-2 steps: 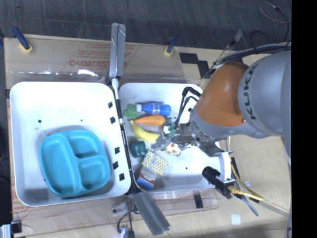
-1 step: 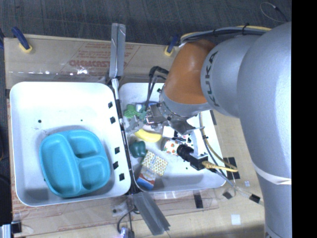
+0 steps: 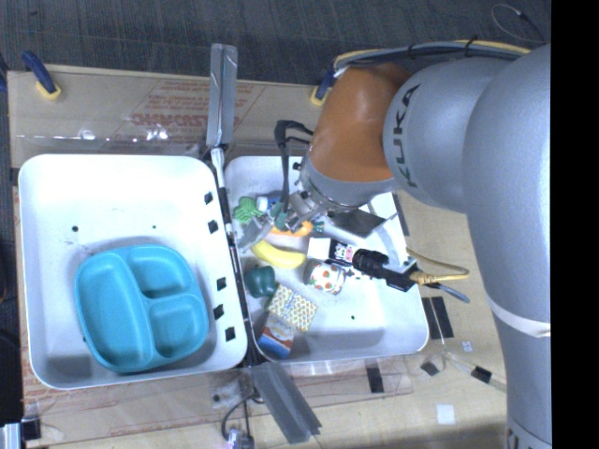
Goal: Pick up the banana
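Nothing lifted yet: banana lies in the bin

One step seems reached, the approach. The gripper (image 3: 298, 215) hangs low over the right shallow white plastic bin (image 3: 398, 330); whether it is wide or narrow, I cannot tell. The small yellow curved banana (image 3: 277, 253) lies on the bin floor just below the gripper, beside a dark green round object (image 3: 259, 279). Grasping and lifting remain, I judge.

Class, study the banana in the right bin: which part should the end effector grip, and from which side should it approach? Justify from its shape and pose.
Grip the banana across its thick middle, coming straight down from above. It lies flat and roughly level across the view, so fingers should probably close across its narrow width. The green toy and patterned packet crowd its near side, so a sideways approach looks risky.
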`<state>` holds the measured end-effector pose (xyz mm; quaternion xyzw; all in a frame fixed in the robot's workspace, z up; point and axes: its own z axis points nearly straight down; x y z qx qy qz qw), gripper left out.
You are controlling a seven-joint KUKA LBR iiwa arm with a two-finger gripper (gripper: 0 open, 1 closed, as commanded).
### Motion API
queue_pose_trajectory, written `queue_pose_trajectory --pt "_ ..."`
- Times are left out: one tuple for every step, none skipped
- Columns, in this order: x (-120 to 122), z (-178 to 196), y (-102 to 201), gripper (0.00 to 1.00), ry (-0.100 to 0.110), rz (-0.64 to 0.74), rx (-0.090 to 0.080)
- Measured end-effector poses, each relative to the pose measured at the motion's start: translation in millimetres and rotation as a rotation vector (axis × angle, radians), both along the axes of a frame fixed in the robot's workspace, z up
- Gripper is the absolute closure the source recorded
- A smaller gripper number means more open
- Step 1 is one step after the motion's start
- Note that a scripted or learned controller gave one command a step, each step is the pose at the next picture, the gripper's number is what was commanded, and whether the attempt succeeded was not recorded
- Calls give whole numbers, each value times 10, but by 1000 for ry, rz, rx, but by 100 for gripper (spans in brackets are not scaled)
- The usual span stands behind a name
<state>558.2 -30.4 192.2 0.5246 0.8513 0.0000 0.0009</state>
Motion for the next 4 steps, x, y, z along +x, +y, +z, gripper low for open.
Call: queue_pose_trajectory --pt "-462 -11 145 0 5 19 1" --pt "-369 -6 -126 0 2 28 1" --pt "-477 -181 -785 0 5 131 2" --pt "-206 -13 332 0 4 308 1"
